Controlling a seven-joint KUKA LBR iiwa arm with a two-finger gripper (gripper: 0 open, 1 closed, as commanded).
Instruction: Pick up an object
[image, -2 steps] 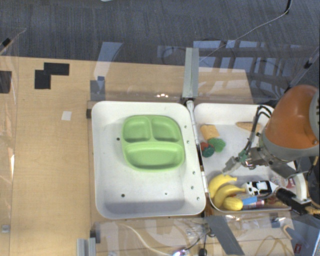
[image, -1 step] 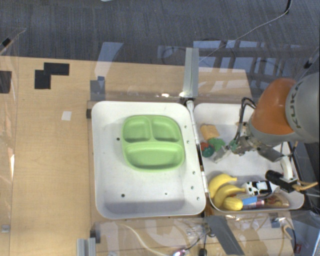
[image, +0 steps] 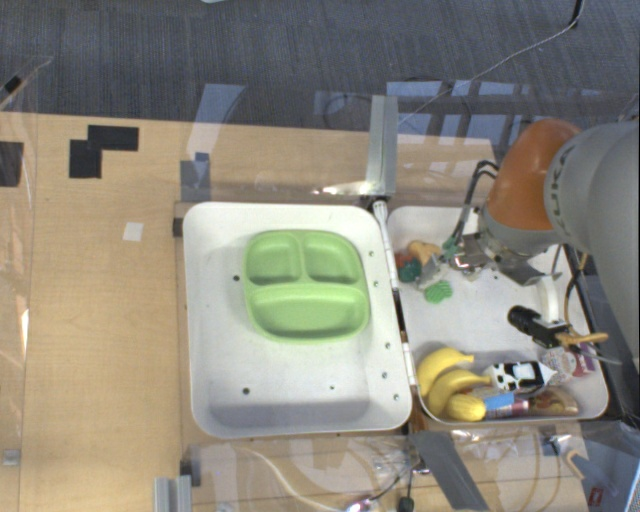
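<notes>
The grey arm (image: 590, 190) reached in from the right, its orange band (image: 527, 180) above the top right part of the right bin (image: 470, 325). The gripper (image: 455, 252) hung low over the upper left part of that bin. Whether the jaws stood apart or together could not be told from this angle, and nothing could be seen clamped between them.

The objects to be picked lay in the right bin. A small tan object (image: 424, 250) sat just beside the gripper, on its left. A red and green piece (image: 409, 270) lay close against the bin's left wall, below the tan object. A small green piece (image: 437, 293) rested on the bin floor a little below both, near the gripper but apart from it.

Along the bin's near edge, well apart from the gripper, lay the other things. Two yellow bananas (image: 447, 372) were pressed together in the lower left corner. A black and white cow-patterned toy (image: 518, 377) touched them on the right. A narrow blue and red item (image: 503, 404) lay below the toy, by the front wall.

The left bin (image: 215, 330) held a green divided plate (image: 304, 284), lying flat with three compartments, in the upper middle of the bin. Both bins sat side by side on the pale wooden bench (image: 90, 300).
</notes>
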